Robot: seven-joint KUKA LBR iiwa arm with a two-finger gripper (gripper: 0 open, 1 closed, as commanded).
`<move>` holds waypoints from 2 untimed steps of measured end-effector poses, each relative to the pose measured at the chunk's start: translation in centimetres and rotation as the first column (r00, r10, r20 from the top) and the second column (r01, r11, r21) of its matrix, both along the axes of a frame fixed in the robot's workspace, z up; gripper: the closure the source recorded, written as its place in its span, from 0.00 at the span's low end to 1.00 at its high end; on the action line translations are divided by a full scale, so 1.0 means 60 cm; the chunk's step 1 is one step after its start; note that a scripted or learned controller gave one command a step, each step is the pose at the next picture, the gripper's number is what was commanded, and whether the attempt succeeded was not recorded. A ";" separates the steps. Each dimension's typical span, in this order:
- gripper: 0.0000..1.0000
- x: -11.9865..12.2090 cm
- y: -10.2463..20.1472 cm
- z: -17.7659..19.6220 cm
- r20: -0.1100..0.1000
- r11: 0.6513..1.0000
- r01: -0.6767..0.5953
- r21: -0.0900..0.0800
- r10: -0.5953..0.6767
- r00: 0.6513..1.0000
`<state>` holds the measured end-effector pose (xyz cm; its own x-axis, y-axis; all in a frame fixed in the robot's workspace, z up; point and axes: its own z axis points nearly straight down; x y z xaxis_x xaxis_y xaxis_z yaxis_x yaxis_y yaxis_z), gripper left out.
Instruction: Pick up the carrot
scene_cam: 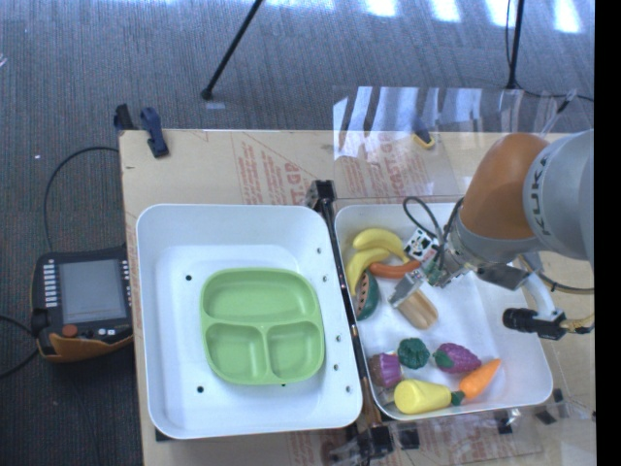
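The carrot (480, 379) is orange with a small green top. It lies slanted in the front right corner of the right bin (529, 357), between a purple grape bunch (456, 359) and a yellow pear (424, 396). My gripper (421, 278) hangs low over the middle of that bin, just above a tan bread piece (419, 308) and beside an orange-red sausage-like toy (392, 270). It is well away from the carrot, up and to the left of it in the view. The grey arm with its orange band (505, 197) reaches in from the right.
Yellow bananas (374, 249), a watermelon slice (366, 296), a green vegetable (414, 352) and a purple vegetable (385, 369) share the right bin. The left bin (165, 260) holds a green divided plate (262, 323). A teach pendant (85, 299) lies off the bench at left.
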<state>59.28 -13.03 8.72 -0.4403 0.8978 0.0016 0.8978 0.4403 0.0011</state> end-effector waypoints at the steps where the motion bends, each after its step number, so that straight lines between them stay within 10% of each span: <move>1: 1.00 0.001 0.000 0.016 0.000 1.000 0.001 0.001 -0.001 1.000; 2: 1.00 -0.017 0.160 0.174 0.008 0.998 0.071 0.004 -0.071 0.997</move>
